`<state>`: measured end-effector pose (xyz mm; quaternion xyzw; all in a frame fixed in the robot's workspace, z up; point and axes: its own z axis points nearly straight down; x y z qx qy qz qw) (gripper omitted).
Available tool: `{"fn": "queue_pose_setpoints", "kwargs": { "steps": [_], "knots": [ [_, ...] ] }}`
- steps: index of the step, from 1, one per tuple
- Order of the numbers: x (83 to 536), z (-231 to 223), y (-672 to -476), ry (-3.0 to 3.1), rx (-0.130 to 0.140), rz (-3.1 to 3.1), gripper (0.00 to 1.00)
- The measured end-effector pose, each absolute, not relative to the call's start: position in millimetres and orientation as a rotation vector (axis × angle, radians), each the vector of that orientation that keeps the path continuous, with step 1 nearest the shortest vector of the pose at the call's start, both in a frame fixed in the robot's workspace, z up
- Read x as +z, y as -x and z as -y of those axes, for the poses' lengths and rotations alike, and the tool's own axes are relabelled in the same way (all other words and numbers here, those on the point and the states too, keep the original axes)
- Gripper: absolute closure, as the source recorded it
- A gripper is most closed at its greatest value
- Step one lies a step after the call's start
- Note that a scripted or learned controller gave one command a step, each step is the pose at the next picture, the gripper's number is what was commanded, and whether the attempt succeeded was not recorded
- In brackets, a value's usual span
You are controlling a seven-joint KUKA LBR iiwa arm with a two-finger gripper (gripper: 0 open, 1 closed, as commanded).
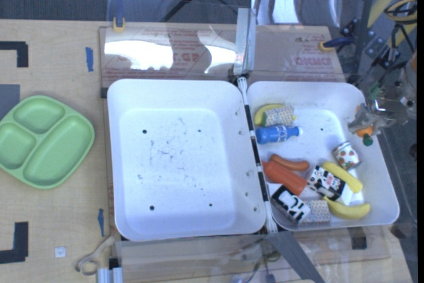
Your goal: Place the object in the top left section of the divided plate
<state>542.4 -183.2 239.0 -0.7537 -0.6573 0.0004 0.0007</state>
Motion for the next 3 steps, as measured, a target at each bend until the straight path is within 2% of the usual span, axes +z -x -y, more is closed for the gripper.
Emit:
{"fn": "queue_pose_setpoints", "kwargs": {
  "steps": [1, 2, 3],
  "knots": [
    [239, 183, -542.4, 2.367, 0.001, 2.064, 0.00],
    [214, 126, -516.6, 2.118, 0.003, 2.314, 0.00],
    [250, 111, -565.4, 2.132, 0.002, 2.306, 0.00]
  ]
}}
